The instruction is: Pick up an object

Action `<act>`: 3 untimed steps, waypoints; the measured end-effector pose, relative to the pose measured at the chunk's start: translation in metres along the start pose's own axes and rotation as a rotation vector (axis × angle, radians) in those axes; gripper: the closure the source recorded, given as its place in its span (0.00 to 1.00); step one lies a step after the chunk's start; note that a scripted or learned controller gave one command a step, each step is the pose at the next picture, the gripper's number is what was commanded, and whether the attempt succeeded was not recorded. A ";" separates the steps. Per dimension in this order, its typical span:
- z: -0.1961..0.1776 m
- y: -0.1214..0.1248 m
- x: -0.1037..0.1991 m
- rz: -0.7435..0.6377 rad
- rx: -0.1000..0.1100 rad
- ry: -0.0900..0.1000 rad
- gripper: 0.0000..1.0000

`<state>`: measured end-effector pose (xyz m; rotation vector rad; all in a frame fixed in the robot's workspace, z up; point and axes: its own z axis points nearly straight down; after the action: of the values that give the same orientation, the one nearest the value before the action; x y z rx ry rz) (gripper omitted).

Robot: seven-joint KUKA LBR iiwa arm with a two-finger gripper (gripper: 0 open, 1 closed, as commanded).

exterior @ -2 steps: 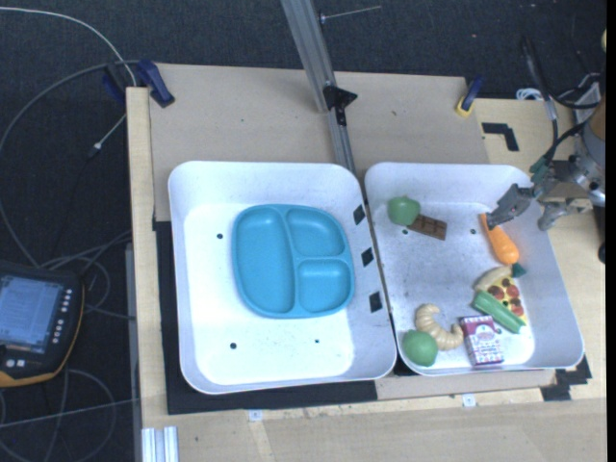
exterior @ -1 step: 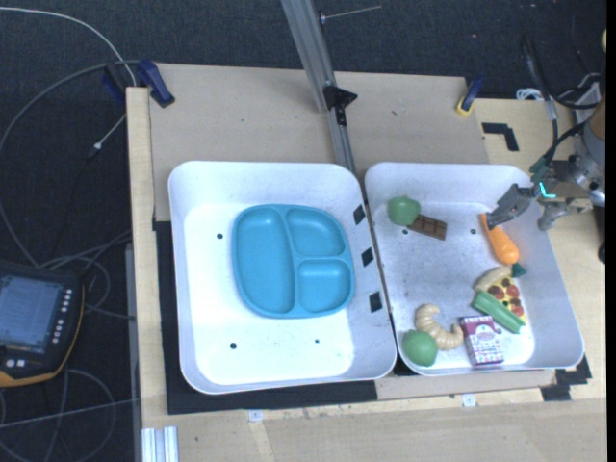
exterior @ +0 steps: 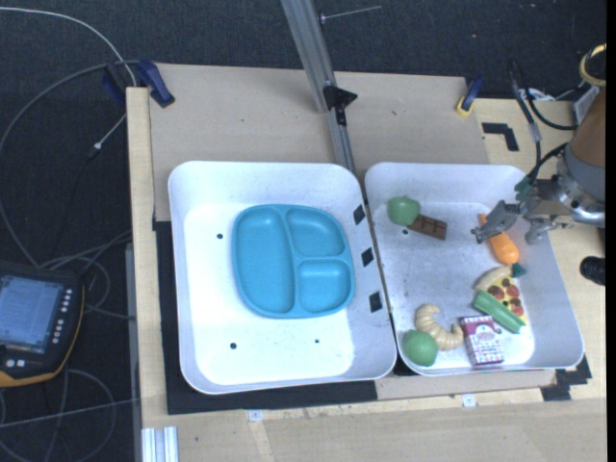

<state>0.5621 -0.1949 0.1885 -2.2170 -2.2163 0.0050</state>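
My gripper [exterior: 512,227] hangs over the right side of the right bin [exterior: 452,186], reaching in from the right edge. Its two fingers stand apart, open, with nothing held between them. An orange carrot-like toy [exterior: 505,249] lies on the bin floor just below and in front of the fingertips, touching or nearly touching them. Further left in the same bin are a green round toy [exterior: 403,210] and a brown chocolate bar [exterior: 429,226].
Toward the front of the right bin lie a pizza-slice toy [exterior: 499,284], a green pod [exterior: 500,312], a red box [exterior: 484,341], a beige curled piece [exterior: 439,326] and a green ball [exterior: 419,347]. The left bin [exterior: 202,200] holds a blue divided plate [exterior: 292,260]. A metal pole [exterior: 308,27] rises behind the bins.
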 end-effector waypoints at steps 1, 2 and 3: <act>0.061 -0.006 0.006 -0.001 0.001 0.001 0.00; 0.097 -0.005 0.007 -0.001 -0.004 0.000 0.00; 0.085 -0.005 0.007 -0.001 -0.007 -0.001 1.00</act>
<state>0.5568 -0.1878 0.1039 -2.2194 -2.2220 -0.0025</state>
